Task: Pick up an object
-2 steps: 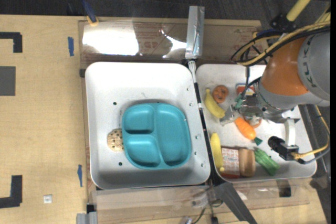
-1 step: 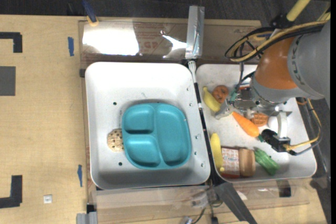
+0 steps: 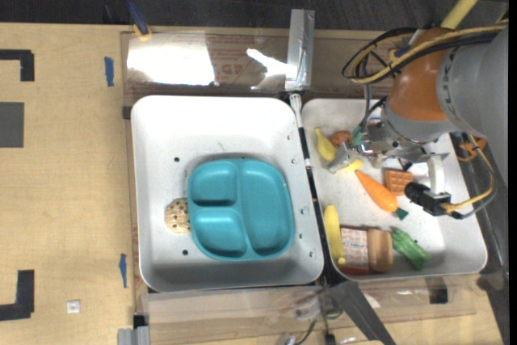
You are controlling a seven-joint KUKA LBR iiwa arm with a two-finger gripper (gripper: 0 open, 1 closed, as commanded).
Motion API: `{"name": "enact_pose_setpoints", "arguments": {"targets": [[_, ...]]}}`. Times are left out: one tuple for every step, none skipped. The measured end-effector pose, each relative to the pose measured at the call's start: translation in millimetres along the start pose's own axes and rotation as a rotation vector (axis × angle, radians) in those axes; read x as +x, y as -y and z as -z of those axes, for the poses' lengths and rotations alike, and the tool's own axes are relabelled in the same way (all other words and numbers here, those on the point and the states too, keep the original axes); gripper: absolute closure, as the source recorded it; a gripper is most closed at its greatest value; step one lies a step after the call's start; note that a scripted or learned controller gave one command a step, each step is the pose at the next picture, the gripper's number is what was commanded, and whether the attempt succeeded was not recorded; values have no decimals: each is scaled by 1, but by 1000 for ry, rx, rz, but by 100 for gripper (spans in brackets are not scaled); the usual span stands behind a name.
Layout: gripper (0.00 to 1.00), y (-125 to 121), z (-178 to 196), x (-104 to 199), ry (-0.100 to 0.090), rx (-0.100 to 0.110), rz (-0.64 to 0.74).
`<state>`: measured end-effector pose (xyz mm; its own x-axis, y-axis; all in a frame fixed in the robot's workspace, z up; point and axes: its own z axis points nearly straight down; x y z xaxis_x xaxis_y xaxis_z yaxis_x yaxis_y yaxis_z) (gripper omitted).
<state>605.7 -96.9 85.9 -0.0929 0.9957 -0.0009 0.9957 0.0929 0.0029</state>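
The left bin (image 3: pixel 153 125) held a teal divided plate (image 3: pixel 240 208) across its middle, with a speckled ball (image 3: pixel 177 215) touching the plate's left edge; bare floor lay open along its top and left side. The right bin (image 3: pixel 472 242) was crowded: the arm (image 3: pixel 440 89) overhung its upper half, a carrot (image 3: pixel 377 191) lay across the centre, a banana (image 3: pixel 331 234), a jar (image 3: pixel 366 247) and a green item (image 3: pixel 410 248) lined the lower wall. Bare floor showed at lower right.

teal tray (image 3: pixel 240 208), orange carrot (image 3: pixel 378 191), yellow banana (image 3: pixel 332 232), white bins (image 3: pixel 153 133)
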Motion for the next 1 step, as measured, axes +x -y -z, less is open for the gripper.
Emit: {"name": "enact_pose_setpoints", "arguments": {"targets": [[100,-2,10,0,0,-6,0]]}}
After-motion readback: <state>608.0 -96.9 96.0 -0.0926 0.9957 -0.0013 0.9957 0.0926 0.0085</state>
